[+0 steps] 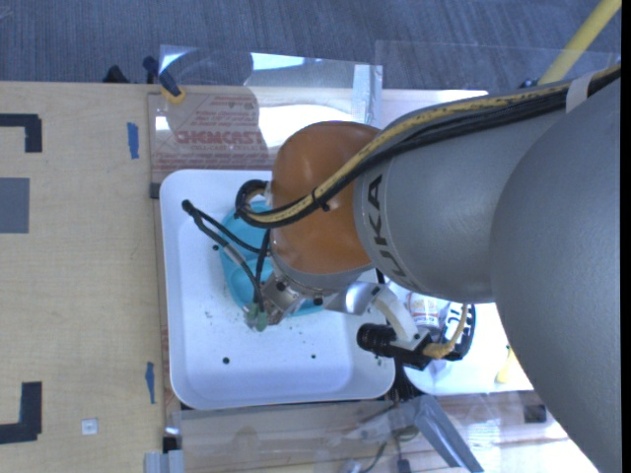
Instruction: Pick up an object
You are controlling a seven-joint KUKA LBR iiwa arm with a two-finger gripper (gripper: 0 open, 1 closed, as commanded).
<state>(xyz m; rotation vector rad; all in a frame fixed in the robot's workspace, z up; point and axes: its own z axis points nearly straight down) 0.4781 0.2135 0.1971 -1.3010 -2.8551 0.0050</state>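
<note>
White bin: blue object under gripper.

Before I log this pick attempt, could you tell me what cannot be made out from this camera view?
- Gripper: the orange wrist band and cables cover most of it, so its state is unreadable.
- Blue object: largely under the wrist; its shape is unclear.
- Right bin: mostly hidden by the grey arm.
- Dark specks in the left bin: too small to identify.

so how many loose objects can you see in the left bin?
1: a blue object lies in the white bin, partly under the arm's orange band and the gripper. The arm may hide others.
</note>
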